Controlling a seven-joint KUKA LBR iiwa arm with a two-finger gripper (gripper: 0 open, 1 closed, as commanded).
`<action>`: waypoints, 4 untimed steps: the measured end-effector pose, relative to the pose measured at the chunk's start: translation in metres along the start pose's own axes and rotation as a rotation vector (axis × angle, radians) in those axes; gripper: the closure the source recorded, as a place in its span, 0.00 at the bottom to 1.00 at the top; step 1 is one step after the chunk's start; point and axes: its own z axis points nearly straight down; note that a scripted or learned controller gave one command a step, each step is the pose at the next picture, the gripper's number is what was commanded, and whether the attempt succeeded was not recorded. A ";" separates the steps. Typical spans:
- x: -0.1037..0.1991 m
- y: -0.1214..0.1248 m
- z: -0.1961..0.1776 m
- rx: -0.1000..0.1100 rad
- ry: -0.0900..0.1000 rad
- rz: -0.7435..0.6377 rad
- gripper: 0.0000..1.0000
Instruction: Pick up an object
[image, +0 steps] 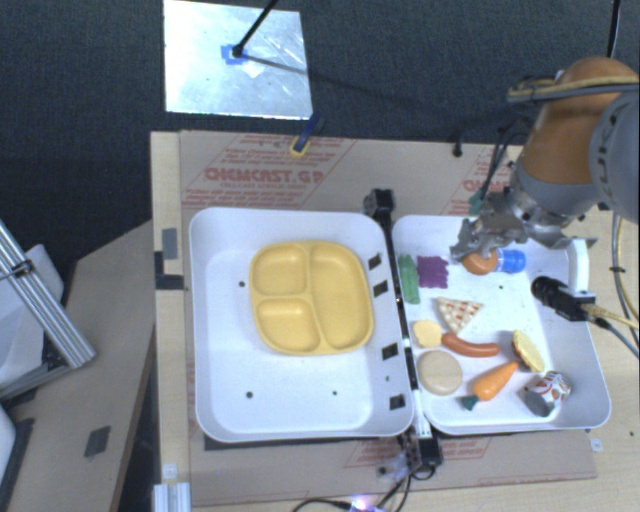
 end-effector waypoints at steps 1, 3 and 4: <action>0.062 -0.005 -0.009 0.000 0.002 -0.002 1.00; 0.167 -0.002 -0.011 -0.001 0.001 -0.001 1.00; 0.186 -0.019 -0.006 0.002 -0.001 0.003 1.00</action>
